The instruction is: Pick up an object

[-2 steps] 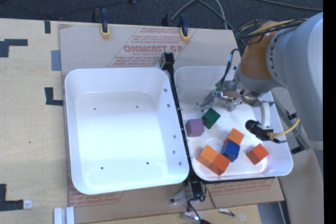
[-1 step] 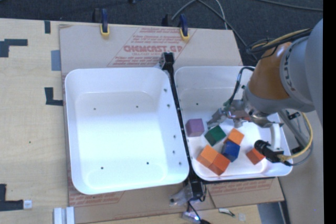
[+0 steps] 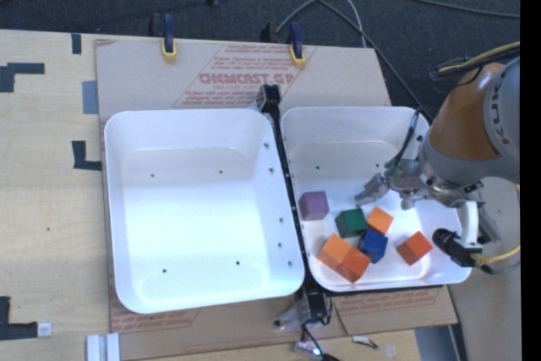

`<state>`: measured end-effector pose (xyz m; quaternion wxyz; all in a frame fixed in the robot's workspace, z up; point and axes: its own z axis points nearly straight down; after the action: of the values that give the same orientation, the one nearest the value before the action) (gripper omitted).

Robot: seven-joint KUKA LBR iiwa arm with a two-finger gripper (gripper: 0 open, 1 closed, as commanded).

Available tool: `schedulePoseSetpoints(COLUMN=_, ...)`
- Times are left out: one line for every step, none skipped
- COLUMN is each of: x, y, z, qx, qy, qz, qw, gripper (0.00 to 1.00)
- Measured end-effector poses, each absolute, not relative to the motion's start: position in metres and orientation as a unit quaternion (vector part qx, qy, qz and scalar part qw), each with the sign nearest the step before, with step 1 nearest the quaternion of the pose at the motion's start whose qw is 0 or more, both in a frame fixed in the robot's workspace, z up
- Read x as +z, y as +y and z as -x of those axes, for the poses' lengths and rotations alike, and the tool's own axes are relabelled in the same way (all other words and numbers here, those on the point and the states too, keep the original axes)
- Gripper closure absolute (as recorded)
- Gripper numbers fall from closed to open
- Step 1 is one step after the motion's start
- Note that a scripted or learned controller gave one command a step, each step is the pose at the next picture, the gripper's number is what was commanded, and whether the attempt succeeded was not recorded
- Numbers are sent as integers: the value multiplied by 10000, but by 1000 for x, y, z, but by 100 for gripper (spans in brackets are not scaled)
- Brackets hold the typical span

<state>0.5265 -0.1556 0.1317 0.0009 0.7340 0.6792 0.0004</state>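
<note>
The objects to be picked are small coloured blocks, and all of them are found in the right bin [image 3: 338, 127], in its near half. They are judged to be light and stiff, probably of wood or hard foam, so no damage is expected from a firm squeeze. Their flat faces are likely to give a good hold if two opposite sides are taken, but the smooth faces may slip when only an edge or corner is caught.

The purple block [image 3: 314, 205] is seen alone, near the divider between the two bins, with free space around it; it is judged the easiest one to take. The green block [image 3: 350, 222], the small orange block [image 3: 380, 221] and the blue block [image 3: 373, 245] are packed touching each other, and the two orange blocks [image 3: 344, 256] in front lie together against the near wall. One more orange-red block [image 3: 414, 248] is placed apart, to the right.

The gripper [image 3: 382, 186] is held just above the cluster, at its far side. Its metal fingers appear spread apart, and nothing is seen between them.
</note>
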Motion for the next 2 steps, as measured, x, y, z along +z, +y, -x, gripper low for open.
schedulePoseSetpoints(x=107, y=-170, z=-504, qx=18, qy=7023, qz=-7118, qw=35, gripper=0)
schedulePoseSetpoints(x=106, y=-171, z=-504, qx=21, qy=7057, qz=-7085, qw=36, gripper=0)
